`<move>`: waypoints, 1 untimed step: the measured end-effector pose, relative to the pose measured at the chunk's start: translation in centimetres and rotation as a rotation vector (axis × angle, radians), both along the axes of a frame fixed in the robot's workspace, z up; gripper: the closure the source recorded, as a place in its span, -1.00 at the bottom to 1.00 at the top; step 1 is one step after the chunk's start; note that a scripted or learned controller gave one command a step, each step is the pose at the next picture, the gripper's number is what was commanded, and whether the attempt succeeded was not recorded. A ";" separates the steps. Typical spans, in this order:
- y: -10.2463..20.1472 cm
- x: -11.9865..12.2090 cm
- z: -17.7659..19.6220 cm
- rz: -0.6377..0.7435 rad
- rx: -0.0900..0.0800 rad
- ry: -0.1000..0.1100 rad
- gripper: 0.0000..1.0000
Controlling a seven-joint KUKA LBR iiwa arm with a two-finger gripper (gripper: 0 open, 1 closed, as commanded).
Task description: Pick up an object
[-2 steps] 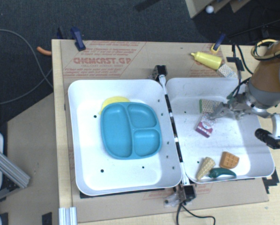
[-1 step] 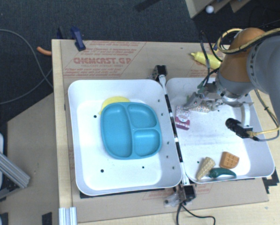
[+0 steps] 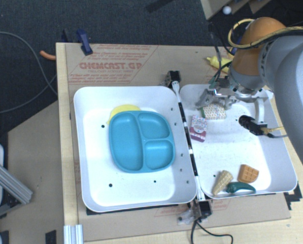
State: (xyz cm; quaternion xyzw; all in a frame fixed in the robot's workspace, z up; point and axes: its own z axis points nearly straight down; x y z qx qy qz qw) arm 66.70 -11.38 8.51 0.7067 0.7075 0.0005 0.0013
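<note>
My gripper [image 3: 215, 98] is low over the far left part of the right bin [image 3: 273, 159]. Directly under it lies a pale speckled block [image 3: 215, 113], touching or nearly touching the gripper. A small pink and white packet [image 3: 198, 127] lies just left of the block, against the bin's left wall. Near the front edge of the same bin sit a toy ice-cream cone [image 3: 222, 181], a waffle piece [image 3: 248, 174] and a teal object [image 3: 241, 188].
The left bin [image 3: 90, 136] holds a blue divided plate [image 3: 140, 140] with a yellow object [image 3: 124, 108] partly hidden behind it. A yellow thing [image 3: 214, 61] lies on the board behind the right bin. A blue clamp [image 3: 83, 41] sits at the board's far left corner.
</note>
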 end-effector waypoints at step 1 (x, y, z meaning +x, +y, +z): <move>0.0 0.1 1.0 0.001 -0.002 -0.003 1.00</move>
